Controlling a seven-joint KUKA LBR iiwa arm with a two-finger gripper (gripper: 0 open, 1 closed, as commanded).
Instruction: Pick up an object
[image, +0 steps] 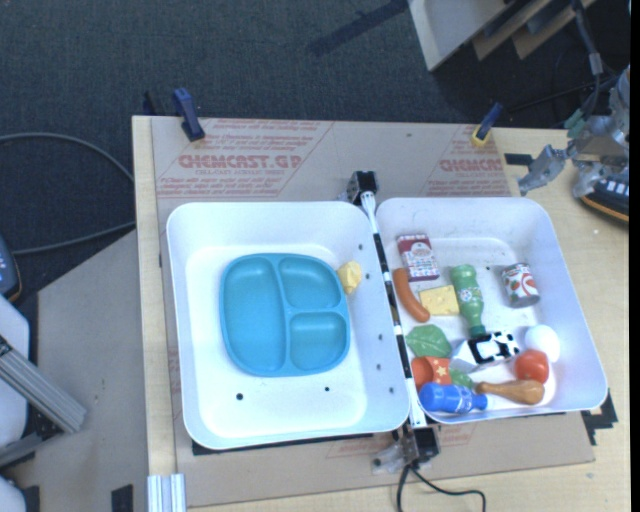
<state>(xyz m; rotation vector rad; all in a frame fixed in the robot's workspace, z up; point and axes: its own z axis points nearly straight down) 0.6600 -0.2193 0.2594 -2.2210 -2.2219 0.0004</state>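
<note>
Well up and right of the green bottle (466, 298), past the far rim of the right bin (565, 262), near the desk (250, 165) corner: pincer (545, 168), grip state impossible to tell. Just left of the bottle: yellow cheese wedge (438, 300), then orange sausage (408, 296). Near its right: small tin (518, 284). Below the bottle: black-and-white toy (493, 347), white egg (541, 340), tomato (532, 366), drumstick (510, 390). Far left of the bottle: blue divided plate (285, 313).
</note>
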